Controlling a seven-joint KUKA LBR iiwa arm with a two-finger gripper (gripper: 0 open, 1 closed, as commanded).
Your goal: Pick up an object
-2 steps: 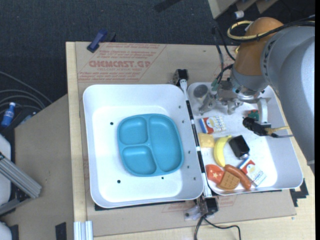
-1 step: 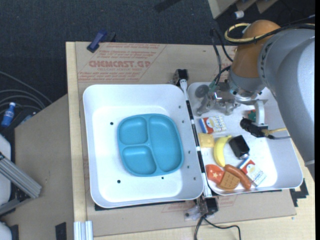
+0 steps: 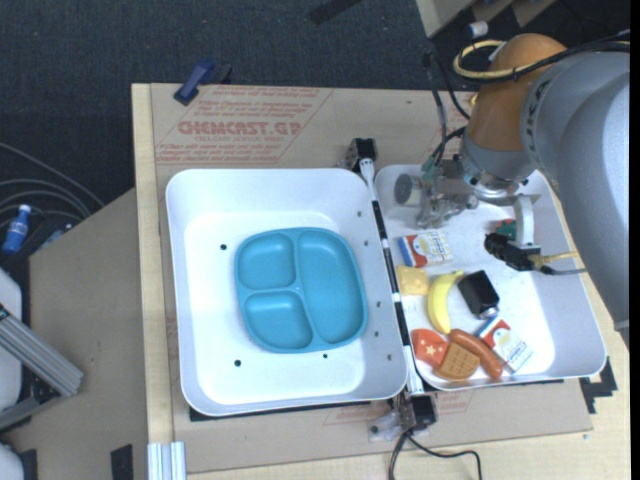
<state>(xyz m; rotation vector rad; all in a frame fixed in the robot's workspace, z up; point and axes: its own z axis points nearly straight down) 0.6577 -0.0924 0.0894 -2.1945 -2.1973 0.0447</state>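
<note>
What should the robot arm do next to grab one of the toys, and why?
Probably lower the gripper straight down toward the small white and red packet just below it. The gripper hangs over the far end of the right bin with nothing seen between its fingers, and that packet looks like the nearest thing. The banana lies further on.

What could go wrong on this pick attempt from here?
1. The gripper hangs over the right bin's far end, next to a small white packet; flat packaging like that may slip out.
2. Banana, black block and toy foods lie crowded together; a descent there may nudge neighbours or grab two.
3. The divided blue plate in the left bin looks too wide and flat to pinch.
</note>
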